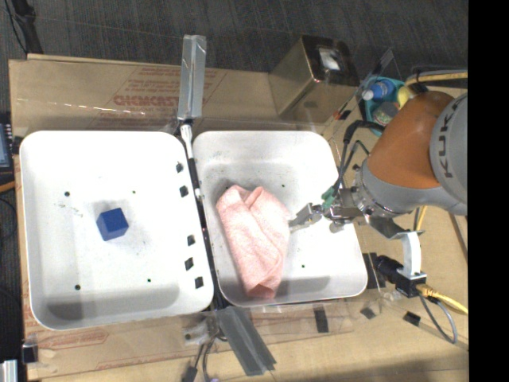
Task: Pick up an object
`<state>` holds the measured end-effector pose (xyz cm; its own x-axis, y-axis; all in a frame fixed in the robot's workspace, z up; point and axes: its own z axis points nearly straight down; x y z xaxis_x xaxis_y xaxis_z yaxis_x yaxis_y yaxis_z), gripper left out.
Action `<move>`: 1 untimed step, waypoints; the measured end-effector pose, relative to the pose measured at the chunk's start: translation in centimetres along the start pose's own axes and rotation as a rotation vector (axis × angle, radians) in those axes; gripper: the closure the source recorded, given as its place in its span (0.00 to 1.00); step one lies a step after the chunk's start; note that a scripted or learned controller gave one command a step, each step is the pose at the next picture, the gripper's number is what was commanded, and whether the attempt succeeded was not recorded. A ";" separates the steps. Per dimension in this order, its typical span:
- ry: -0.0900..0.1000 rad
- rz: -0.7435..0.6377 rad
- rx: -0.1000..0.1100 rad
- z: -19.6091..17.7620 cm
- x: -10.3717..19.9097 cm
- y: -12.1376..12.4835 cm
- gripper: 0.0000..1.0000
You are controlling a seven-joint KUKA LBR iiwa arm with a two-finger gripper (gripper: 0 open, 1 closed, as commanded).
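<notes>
Risk: gripper (305, 216), finger spread we cannot tell and nothing visibly held, sits beside the pink cloth (253, 237); we judge it could snag only a loose fold.

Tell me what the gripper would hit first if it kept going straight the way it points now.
Most likely the pink cloth. The gripper points left across the right bin, its tip close beside the cloth's right edge. Its height above the cloth is unclear from this slanted view.

Dark carpet floor (238, 14), cardboard-topped bench (95, 86)
</notes>
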<state>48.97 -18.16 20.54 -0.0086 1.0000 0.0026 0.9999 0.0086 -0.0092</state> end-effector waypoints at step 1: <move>-0.004 -0.094 -0.008 11.3 2.9 9.1 0.00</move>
<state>57.91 -15.13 9.14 -0.1027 0.9947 -0.0005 0.9947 0.1027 -0.0009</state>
